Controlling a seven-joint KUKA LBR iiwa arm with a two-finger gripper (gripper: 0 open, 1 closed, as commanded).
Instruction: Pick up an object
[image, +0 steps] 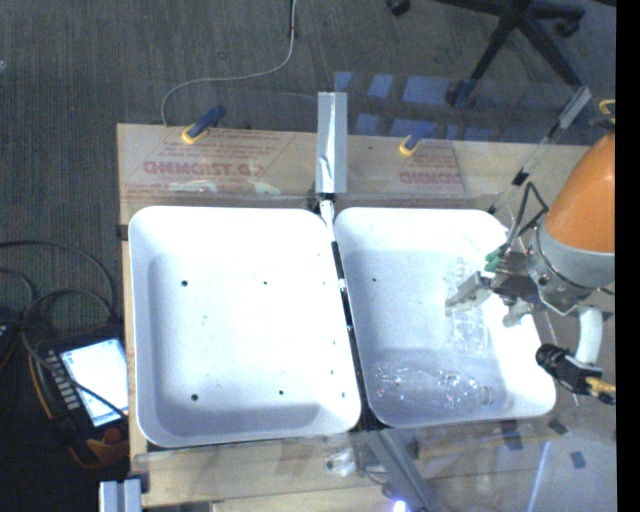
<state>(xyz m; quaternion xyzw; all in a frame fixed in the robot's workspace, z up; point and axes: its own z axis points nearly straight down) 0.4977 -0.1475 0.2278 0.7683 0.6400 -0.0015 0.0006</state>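
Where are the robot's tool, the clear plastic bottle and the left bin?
tool (490, 290), camera view, between its fingertips.
clear plastic bottle (435, 385), camera view, mid-body.
left bin (142, 300), camera view, left rim.

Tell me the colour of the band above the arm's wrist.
Orange; the band shows at the right edge of the camera view, above the gripper.

One fixed overhead camera looks down at a slant on both white bins (240, 320).
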